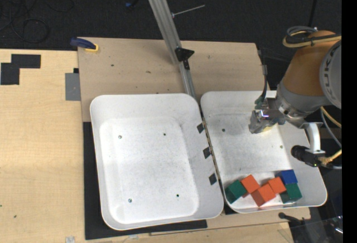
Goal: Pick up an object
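Right now my pincer (261, 124) hangs over the right bin (234, 108), in its far half toward the bin's right wall, above bare white floor. Whether it is open or shut I cannot tell from this slanted look down; nothing shows between its tips.

The blocks lie well apart from it, bunched against the near edge of the same bin. From left to right: a green block (236, 189), an orange block (250, 183) touching it, a larger orange block (264, 194), another orange one (276, 185) just beside that, a blue block (288, 176) at the far right of the bunch, and a second green block (290, 194) just nearer than the blue. They sit packed close, several touching.

Between my pincer and the blocks the bin floor is open. My arm (309, 77), grey with its orange band, comes in over the bin's right wall.

The left bin (146, 158) sits against the right one, with small black clips (206, 152) along the shared edge. A metal rail (165, 22) slants up from the bins' far junction across the bench (134, 66). A blue-and-yellow clamp (83, 44) sits at the bench's far left corner.
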`<state>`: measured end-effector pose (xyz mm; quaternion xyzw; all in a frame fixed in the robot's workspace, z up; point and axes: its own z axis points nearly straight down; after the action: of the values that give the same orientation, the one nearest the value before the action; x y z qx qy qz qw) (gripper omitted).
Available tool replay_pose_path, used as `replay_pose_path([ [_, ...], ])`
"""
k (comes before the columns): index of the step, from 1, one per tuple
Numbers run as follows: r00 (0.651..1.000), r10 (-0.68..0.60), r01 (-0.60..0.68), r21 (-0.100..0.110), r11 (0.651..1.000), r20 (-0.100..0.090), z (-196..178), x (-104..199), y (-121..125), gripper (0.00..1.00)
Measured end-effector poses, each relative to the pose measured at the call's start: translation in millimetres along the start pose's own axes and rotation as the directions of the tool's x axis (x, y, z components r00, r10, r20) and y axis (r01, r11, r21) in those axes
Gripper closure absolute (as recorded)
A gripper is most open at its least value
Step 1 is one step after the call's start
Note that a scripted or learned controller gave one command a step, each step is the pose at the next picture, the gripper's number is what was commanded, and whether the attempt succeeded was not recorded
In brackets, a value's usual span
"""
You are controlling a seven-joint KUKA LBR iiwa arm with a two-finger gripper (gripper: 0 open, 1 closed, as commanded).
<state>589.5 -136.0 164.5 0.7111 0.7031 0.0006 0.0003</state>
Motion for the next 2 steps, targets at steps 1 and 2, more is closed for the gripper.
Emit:
replay_pose_path([
  [1, 1.0, -0.012, 0.012, -0.003, 1.0, 0.001, -60.7, 5.9, 3.8, 1.0],
  [2, 1.0, -0.012, 0.012, -0.002, 1.0, 0.001, -109.7, 4.6, 4.7, 1.0],
])
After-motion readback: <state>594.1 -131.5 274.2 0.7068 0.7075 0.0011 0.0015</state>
